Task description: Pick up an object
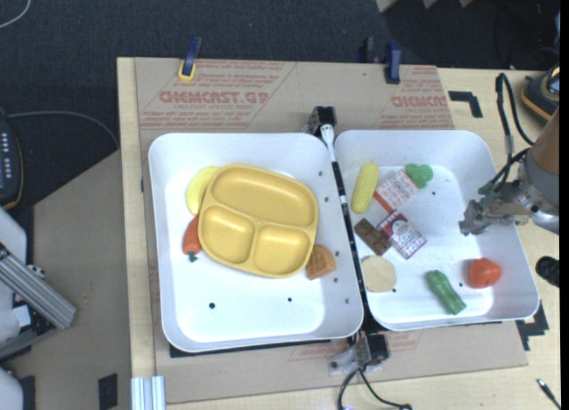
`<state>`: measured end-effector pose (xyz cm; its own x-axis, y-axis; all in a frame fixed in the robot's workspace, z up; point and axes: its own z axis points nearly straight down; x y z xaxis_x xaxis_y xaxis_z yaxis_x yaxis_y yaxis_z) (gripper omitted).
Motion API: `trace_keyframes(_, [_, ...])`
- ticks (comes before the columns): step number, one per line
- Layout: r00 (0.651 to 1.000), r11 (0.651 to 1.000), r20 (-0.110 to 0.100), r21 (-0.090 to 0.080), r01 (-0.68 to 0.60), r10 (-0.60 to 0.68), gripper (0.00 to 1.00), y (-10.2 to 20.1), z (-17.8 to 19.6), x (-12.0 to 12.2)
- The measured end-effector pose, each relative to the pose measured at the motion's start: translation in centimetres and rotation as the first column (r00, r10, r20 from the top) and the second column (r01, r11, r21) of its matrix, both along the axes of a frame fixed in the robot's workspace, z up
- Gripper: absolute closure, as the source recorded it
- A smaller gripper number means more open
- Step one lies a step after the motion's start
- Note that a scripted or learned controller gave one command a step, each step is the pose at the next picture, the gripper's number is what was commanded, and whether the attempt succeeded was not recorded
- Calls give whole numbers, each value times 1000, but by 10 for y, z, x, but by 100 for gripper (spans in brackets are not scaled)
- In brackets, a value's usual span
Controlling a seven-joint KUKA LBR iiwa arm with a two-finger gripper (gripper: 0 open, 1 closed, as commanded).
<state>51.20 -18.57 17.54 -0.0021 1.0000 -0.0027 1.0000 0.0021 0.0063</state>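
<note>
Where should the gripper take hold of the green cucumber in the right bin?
Probably across the middle of the green cucumber, coming straight down. It lies flat and slanted, so the narrow width fits between closing fingers, with clear floor either side; the tomato sits apart to its right.

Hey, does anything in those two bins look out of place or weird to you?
Mostly the yellow divided tray in the left bin: it sits askew, covering part of a banana and an orange-red piece.

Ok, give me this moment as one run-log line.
step: approach | end effector: over right bin, right side | nearest: tomato | held: nothing seen | left bin: yellow tray
</note>
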Motion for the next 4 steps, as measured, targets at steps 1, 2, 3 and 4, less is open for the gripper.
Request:
trace_keyframes(1, [1000,1000,2,-1,1,-1,100,0,53,2])
trace_keyframes(2, [1000,1000,-7,5,-4,4,100,52,43,18])
trace_keyframes(3, [1000,1000,-2,4,-5,5,100,109,56,30])
trace_keyframes(4, [1000,1000,-4,3,-3,3,100,142,59,33])
